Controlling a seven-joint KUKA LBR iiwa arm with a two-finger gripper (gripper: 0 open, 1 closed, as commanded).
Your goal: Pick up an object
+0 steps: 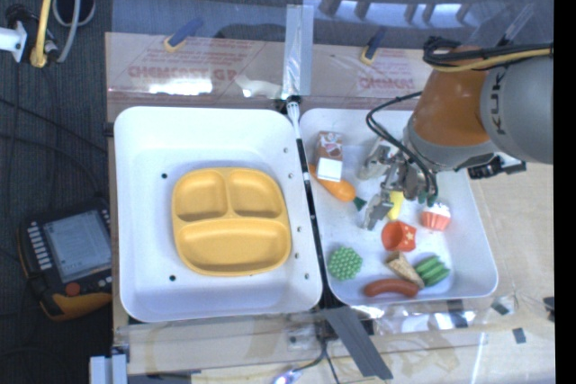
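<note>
My gripper (382,202) hangs low over the middle of the right bin (481,279), reaching in from the right under the orange wrist band (454,108). A small yellow piece (394,208) and a green bit (361,202) lie right at its tip; whether either is held is unclear. Around it lie toy foods: an orange carrot (337,189) to the left, a red tomato (400,236) just below, a pink cupcake (436,217) to the right, and a brown and white box (330,146) at the upper left.
Near the right bin's front lie a green bumpy ball (345,263), a red sausage (391,288), a sandwich wedge (402,267) and a green pea pod (432,271). The left bin (144,148) holds a yellow divided plate (232,220). A raised rim divides the two bins.
</note>
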